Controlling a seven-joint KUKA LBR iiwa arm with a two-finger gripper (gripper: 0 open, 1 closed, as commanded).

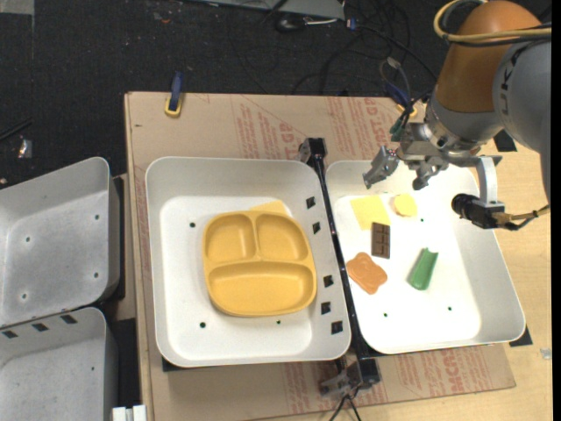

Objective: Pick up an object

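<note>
The fingers (399,172) hang spread and bare above the right bin's (491,323) far end, just beyond the yellow block (404,205) and yellow pad (369,210). To grasp well, I'd centre over the block, lower straight, then close. The brown bar (380,239), orange piece (367,273) and green piece (422,268) lie nearer.

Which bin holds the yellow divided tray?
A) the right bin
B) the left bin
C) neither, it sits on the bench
B: the yellow divided tray lies flat in the left bin, while the right bin holds small pieces such as the green block.
</note>
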